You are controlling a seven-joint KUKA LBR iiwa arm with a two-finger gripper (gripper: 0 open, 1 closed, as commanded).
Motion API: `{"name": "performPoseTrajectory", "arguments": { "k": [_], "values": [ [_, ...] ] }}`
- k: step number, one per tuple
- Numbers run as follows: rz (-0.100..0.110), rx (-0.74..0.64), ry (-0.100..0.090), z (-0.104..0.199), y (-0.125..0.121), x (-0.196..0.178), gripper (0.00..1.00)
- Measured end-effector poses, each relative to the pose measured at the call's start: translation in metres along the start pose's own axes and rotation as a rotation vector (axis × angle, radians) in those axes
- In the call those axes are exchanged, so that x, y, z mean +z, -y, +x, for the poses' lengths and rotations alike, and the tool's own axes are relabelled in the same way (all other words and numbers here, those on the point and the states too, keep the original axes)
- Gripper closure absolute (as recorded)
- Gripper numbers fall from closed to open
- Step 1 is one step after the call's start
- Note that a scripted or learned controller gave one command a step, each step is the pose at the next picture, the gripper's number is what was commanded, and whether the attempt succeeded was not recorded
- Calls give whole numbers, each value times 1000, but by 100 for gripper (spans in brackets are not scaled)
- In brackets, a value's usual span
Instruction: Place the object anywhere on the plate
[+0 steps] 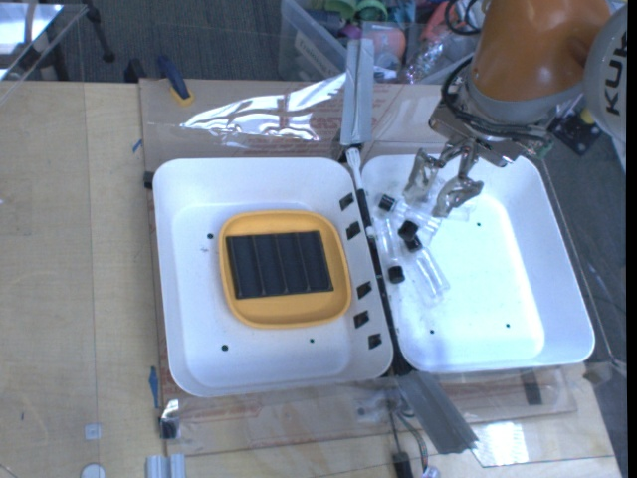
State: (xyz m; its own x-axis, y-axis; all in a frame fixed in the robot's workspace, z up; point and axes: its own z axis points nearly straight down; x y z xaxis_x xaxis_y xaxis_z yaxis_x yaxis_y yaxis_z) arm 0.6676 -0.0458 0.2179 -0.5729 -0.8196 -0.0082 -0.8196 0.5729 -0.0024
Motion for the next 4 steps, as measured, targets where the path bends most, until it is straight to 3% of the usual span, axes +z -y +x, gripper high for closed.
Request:
{"name": "performPoseTrajectory", "arguments": {
  "k": [1,2,3,4],
  "values": [
    [2,-263,1,-2,-1,-35,100],
    [-6,-558,-2,-4,-36,-19,100],
    [-2,-786,1,-22,-15,-38,100],
    [-7,-897,-1,-24,-18,-29,100]
  ]
}}
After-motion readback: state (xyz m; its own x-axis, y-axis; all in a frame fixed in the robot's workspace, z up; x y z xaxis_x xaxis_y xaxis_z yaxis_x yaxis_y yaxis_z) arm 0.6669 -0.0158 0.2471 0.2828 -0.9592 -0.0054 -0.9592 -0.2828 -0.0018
